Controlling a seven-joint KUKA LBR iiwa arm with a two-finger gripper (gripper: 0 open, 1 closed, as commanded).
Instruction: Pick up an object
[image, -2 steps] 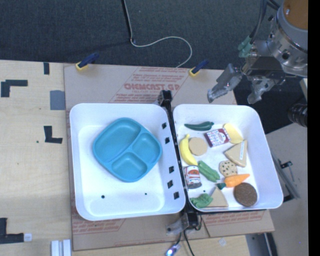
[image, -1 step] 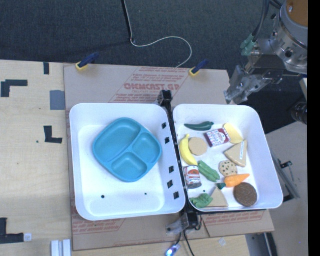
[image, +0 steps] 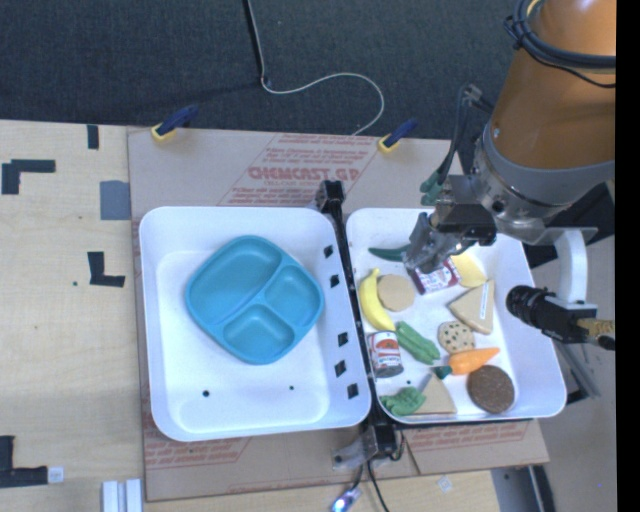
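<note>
Nearest in the right bin (image: 545, 405), a cookie (image: 491, 388), carrot (image: 470, 361), can (image: 385, 353) and banana (image: 373, 299) were noted. The blue plate (image: 255, 298) was seen in the left bin (image: 165, 400). Farther back, the gripper (image: 428, 257) was poised over a small packet (image: 437, 279); its grip could not be told.

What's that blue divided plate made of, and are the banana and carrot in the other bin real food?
The blue plate looks like moulded plastic: one even colour, smooth rounded dividers, a soft sheen. The banana and carrot are probably plastic toys too; their colours are flat and uniform, without marks or blemishes, though the view is too coarse to be sure. The bins appear to be smooth white plastic.
</note>
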